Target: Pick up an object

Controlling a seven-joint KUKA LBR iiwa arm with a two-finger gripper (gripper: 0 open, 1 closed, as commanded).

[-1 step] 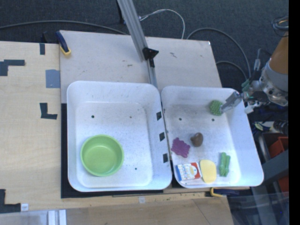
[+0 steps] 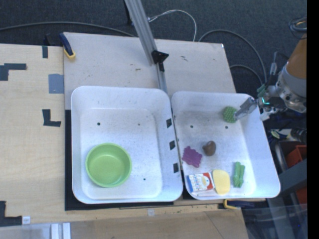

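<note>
My two-finger gripper (image 2: 244,108) sits at the upper right of the right white bin (image 2: 259,148), tips touching or just beside a small green knobbly object (image 2: 229,114); finger spacing too blurred to tell. Near the bin's front edge: purple jagged piece (image 2: 192,156), brown rounded lump (image 2: 209,148), yellow block (image 2: 221,181).

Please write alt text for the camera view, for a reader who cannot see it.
A grey robot arm reaches from the right, its gripper beside a small green object in the right white bin. That bin also holds a purple piece, a brown lump and three items near its front; the left bin holds a green bowl.
</note>
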